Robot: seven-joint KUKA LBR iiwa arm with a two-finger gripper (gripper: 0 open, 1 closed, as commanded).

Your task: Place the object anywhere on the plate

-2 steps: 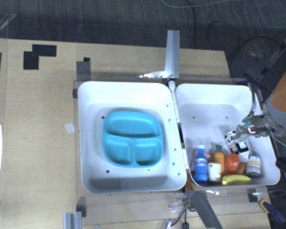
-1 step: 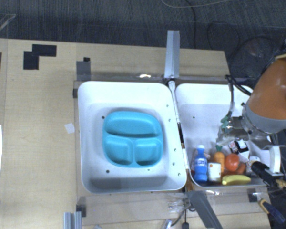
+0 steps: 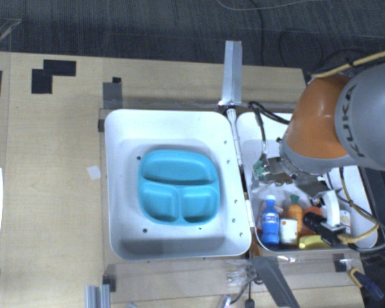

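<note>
A blue plate point(image 3: 178, 185) with three compartments lies in the middle of the left white bin point(image 3: 122, 236). My gripper point(image 3: 274, 174) hangs low over the right bin point(image 3: 250, 130), mostly hidden under the grey and orange wrist. Just in front of it, at the near end of that bin, lie a blue bottle with a white cap point(image 3: 269, 221), a small orange object point(image 3: 295, 213) and a yellow object point(image 3: 310, 241). Nothing lies on the plate.
A metal divider post point(image 3: 232, 76) stands between the two bins at the back. The arm's bulk covers the right half of the right bin. Cables run along that bin's right side.
</note>
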